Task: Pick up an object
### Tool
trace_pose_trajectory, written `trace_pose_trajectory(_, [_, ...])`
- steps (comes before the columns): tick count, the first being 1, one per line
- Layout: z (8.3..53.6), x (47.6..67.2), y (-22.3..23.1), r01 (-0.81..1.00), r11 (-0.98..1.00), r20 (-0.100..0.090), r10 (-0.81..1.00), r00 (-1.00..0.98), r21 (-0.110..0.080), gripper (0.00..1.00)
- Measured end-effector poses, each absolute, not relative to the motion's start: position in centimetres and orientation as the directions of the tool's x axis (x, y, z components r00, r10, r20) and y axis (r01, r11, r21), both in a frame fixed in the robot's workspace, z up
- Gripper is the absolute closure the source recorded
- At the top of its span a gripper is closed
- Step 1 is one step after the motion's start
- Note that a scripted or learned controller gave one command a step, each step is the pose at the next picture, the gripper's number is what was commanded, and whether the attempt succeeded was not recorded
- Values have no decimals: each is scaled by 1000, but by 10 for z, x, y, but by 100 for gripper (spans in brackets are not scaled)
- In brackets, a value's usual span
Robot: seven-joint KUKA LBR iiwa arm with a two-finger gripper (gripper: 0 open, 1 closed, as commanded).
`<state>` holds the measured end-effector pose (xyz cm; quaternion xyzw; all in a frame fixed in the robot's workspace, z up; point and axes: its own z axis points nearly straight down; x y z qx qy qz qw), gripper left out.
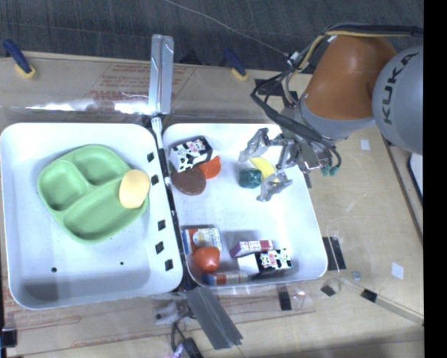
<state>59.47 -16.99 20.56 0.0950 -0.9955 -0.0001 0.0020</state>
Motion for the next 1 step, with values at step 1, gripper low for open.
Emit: trace_pose_trajectory(1, [94, 615, -208, -52, 999, 9, -52, -999, 3, 0])
